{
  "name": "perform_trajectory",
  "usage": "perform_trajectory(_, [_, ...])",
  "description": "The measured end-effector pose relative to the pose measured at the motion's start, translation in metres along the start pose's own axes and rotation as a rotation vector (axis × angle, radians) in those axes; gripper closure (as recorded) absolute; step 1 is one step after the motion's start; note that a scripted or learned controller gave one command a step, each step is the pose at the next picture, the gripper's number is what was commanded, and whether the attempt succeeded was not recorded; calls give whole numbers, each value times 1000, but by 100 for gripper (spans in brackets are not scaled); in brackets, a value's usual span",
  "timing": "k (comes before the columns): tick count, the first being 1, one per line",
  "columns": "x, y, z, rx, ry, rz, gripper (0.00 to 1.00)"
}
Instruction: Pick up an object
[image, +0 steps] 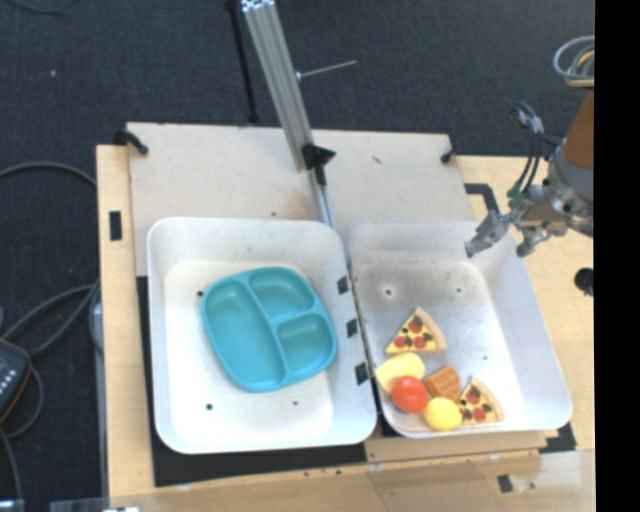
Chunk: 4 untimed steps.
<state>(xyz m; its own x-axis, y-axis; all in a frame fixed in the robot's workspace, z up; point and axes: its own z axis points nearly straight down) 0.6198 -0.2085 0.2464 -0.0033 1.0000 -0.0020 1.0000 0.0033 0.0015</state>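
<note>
Toys crowd together well below and left of the claw (497, 238): pizza slice (417, 333), tomato (408, 393), lemon (442, 413). Claw hangs empty over the bin's (520, 300) upper edge, fingers seemingly spread. Touching pieces could jam a descent or slip aside.

A tan desk (120, 330) stands on dark carpet (120, 60). A slanted metal pole (283, 85) rises from its far side. Black cables (40, 300) trail across the floor at left, beside a dark device (8, 375) near the left edge.
</note>
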Motion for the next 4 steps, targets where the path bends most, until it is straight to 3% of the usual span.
perform_trajectory(1, [0, 0, 0, 0, -1, -1, 0])
perform_trajectory(4, [2, -2, 149, 5, 1, 3, 0])
